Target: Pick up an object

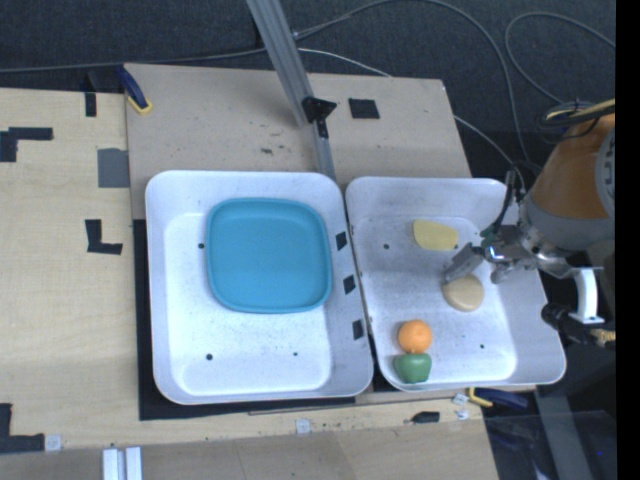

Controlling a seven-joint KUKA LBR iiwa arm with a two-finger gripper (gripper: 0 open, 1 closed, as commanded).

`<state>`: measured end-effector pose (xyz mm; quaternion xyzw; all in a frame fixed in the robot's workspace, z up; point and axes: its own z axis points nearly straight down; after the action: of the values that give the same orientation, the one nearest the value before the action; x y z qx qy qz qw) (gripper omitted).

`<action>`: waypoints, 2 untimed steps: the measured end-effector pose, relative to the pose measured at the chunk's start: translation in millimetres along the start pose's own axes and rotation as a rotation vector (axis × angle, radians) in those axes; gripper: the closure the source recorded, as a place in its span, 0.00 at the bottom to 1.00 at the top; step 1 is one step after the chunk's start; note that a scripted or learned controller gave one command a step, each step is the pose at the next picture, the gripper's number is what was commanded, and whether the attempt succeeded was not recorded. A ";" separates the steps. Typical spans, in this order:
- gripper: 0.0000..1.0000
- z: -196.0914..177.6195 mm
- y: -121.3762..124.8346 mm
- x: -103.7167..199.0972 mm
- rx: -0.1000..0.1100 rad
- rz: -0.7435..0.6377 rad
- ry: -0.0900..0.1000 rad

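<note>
Tan and rounded, a small bread-roll-like object (464, 294) lies on the floor of the right white plastic bin (385, 298), toward that bin's right side. The two-finger metal gripper (478, 264) sits just above and against the roll's upper edge; one grey finger (463, 265) slants down to the left over the roll's top, but whether the jaws are parted or closed cannot be told from this slanted view, and nothing can be seen clamped between them.

Just up and to the left of the roll, apart from it, lies a pale yellow flat rounded piece (436, 235). Near the bin's front edge sits a small orange ball-shaped fruit (414, 336), and touching it from below is a green rounded object (412, 367) that rests against the bin's front lip.

The grey arm with its orange band (575, 183) reaches in from the right, over the bin's right rim.

The left white plastic bin (180, 358) stands just beside the right one, their inner walls touching. On its floor lies a turquoise square plate with rounded corners (268, 254), set toward the back.

Both bins rest on a pale wooden bench (60, 298) marked with dark tape patches. A grey metal pole (285, 48) slants down to the bench behind the bins.
</note>
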<state>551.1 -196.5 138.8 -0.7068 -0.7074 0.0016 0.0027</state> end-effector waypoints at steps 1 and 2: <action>0.00 47.7 1.7 -1.7 -0.011 0.001 -0.005; 1.00 36.5 2.5 -0.1 -0.012 0.000 -0.003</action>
<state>553.3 -196.6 102.4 -0.7066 -0.7076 -0.0017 -0.0029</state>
